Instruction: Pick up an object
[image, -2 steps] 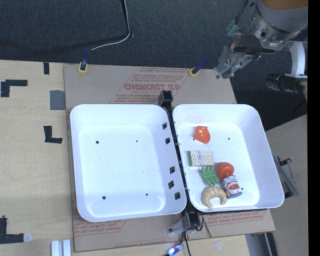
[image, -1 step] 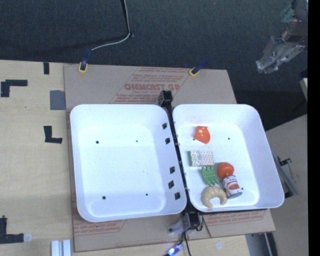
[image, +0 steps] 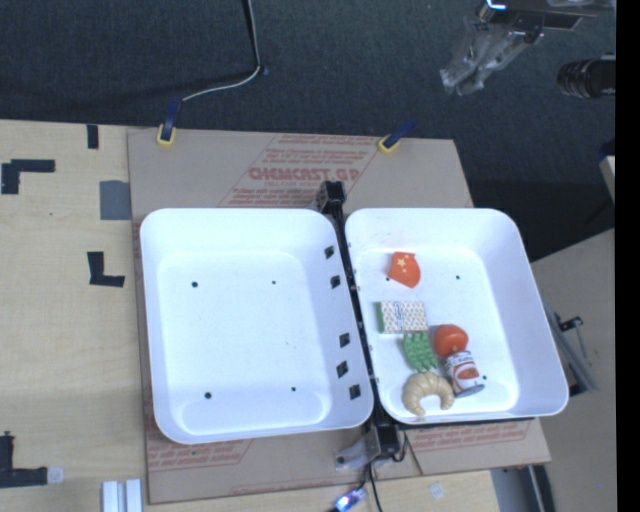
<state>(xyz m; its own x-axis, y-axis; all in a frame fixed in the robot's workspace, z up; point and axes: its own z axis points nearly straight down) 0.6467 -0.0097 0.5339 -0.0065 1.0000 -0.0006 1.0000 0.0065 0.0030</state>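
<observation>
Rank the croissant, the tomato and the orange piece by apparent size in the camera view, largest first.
1. croissant, clearly largest.
2. and 3. tomato and orange piece look about alike; I won't rank them.

Red "CHEMCAST GP" print on the brown board (image: 300, 172)

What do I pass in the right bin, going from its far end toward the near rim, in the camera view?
Orange-red piece → patterned packet → red tomato → croissant, nearest the rim. The green item and small can overlap these, so I leave them out.
</observation>
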